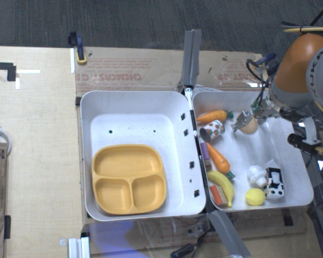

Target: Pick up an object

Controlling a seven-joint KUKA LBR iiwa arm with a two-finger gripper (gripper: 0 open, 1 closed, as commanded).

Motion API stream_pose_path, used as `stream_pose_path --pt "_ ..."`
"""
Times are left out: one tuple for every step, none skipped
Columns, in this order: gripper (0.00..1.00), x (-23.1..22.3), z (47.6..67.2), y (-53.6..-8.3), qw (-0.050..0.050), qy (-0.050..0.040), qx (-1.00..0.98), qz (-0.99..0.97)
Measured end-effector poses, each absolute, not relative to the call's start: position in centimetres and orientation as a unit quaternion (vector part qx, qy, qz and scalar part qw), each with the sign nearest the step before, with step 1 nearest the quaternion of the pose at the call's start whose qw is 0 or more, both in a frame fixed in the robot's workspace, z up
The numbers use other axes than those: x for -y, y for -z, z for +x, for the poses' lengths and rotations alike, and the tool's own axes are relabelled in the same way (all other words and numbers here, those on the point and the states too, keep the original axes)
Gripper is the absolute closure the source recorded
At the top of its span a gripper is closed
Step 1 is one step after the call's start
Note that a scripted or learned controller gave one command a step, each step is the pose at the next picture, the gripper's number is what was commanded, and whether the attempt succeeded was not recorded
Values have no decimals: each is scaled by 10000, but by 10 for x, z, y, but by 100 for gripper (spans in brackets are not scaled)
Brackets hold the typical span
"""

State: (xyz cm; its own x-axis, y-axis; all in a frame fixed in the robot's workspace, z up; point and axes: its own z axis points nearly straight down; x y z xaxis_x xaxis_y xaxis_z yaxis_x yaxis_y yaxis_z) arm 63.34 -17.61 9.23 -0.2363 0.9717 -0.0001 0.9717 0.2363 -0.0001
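Gripper (245, 123) sits low in the upper part of the right bin (296, 198), right of centre in the frame, with the grey arm and its orange band (304, 58) coming in from the upper right corner. Its metal fingers reach down and leftward to a small tan, roundish object (250, 126) on the bin floor; one finger lies against the object's left side, but whether the claw is spread around it or already pinched on it I cannot tell, since the wrist and object overlap at this slant. The object looks to rest on the white floor, not lifted.

My reading is that the grasp step is in hand: the approach looks done, closure and lift not yet proven. The next move calls for the fingers to close squarely on the tan piece and for a straight rise clear of the bin wall; a round, smooth thing like this may squirt out sideways if caught off-centre.

Other candidates lie lower and to the left in the same bin: an orange carrot (211, 116) near the top left corner, a small printed can (215, 128) just below it, a second carrot (217, 156) along the left wall, a banana (223, 184) beneath that, a lemon (254, 196), a white lumpy item (256, 173) and a black-and-white toy (274, 182) at lower right. The left bin (97, 112) holds a yellow divided tray (129, 179), well apart from the arm
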Motion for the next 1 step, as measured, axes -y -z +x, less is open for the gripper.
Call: stream_pose_path --pt "0 220 568 -143 3 4 -7914 6113"
